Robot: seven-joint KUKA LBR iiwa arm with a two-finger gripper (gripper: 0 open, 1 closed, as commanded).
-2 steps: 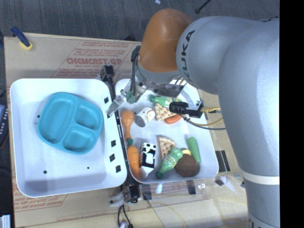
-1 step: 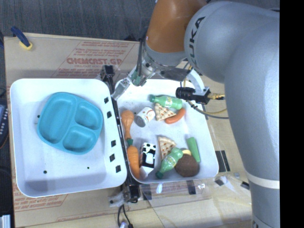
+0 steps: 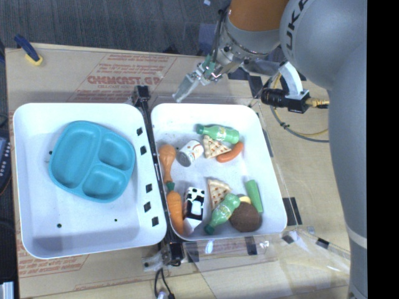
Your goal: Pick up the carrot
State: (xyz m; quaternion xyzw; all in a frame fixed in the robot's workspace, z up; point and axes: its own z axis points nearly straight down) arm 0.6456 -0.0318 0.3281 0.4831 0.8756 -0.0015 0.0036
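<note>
The carrot (image 3: pixel 175 212), orange and tapered, lies in the right bin (image 3: pixel 265 161) against its left wall near the front corner, beside a black-and-white carton (image 3: pixel 194 203). A second orange-tan piece (image 3: pixel 166 157) lies further back along the same wall. My gripper (image 3: pixel 185 89) hangs over the bench just beyond the right bin's far left corner, slanting down and to the left. It is well apart from the carrot, and nothing shows in it.
The right bin also holds two green bottles (image 3: pixel 218 132) (image 3: pixel 223 212), two pizza slices (image 3: pixel 214 147) (image 3: pixel 217 192), a small can (image 3: pixel 189 153), a red-orange sausage (image 3: pixel 229 153), a green stick (image 3: pixel 253 195) and a brown ball (image 3: pixel 246 218). A blue divided plate (image 3: pixel 92 159) sits in the left bin (image 3: pixel 31 217).
</note>
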